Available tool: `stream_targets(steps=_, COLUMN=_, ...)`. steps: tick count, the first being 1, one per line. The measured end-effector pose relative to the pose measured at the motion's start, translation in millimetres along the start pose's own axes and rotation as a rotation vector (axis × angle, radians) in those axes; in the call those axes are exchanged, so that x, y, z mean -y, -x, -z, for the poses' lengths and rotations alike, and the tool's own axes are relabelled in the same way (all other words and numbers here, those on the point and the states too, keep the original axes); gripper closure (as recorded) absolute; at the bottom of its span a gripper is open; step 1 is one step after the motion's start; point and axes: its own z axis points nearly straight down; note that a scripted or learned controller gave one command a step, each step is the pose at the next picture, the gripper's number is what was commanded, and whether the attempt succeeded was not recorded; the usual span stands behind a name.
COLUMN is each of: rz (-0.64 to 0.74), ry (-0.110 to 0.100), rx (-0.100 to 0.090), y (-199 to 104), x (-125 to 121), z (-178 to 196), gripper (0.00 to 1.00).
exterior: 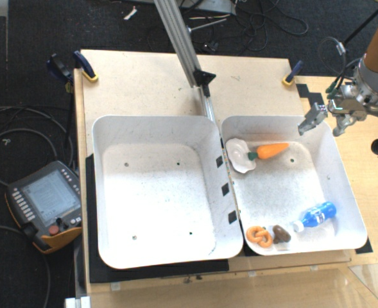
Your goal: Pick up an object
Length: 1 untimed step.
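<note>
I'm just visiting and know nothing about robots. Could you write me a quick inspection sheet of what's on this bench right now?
Surface: wooden bench bearing two shallow white bins side by side, the left bin and the right bin.
Job's things: all in the right bin; orange carrot touching a white object near the far left corner; blue bottle, brown lump and orange ring toy along the near edge.
Clutter: clamps at the bench's far corners.
Pincer: pincer open, over the right bin's far right corner, holding nothing.
Cables: black cables on the floor beyond the bench.
Surroundings: handheld control pad on the floor at left; metal pole slanting over the bench.
</note>
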Motion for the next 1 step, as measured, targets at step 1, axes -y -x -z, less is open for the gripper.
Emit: stream_targets(steps=1, rz=0.002, ry=0.004, rx=0.002, y=-0.3, x=-0.8, z=2.9, gripper=0.0)
